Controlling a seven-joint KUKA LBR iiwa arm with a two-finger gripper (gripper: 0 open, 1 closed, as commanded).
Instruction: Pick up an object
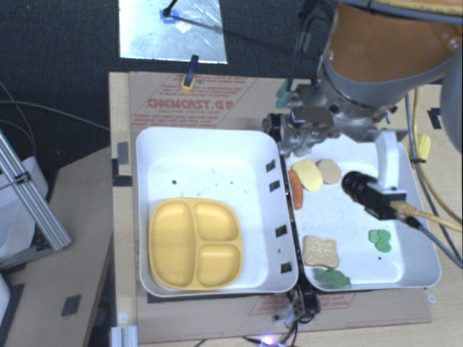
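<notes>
From above, my tool (300, 137) hangs over the far left corner of the right bin (416, 270); whether it is apart or together I cannot tell, and I see nothing caught in it. Taking the right bin as landmark: a yellow piece (307, 175) and a tan round piece (330, 170) lie at its far left, just in front of my tool and apart from it. An orange carrot (295, 189) lies along its left wall beside them. A toast slice (320, 251) sits near its front left, a green leafy piece (331, 278) at the front edge, and a small green piece (380, 239) toward its right. Left of it, the left bin (210, 154) holds a yellow divided plate (195, 243).
</notes>
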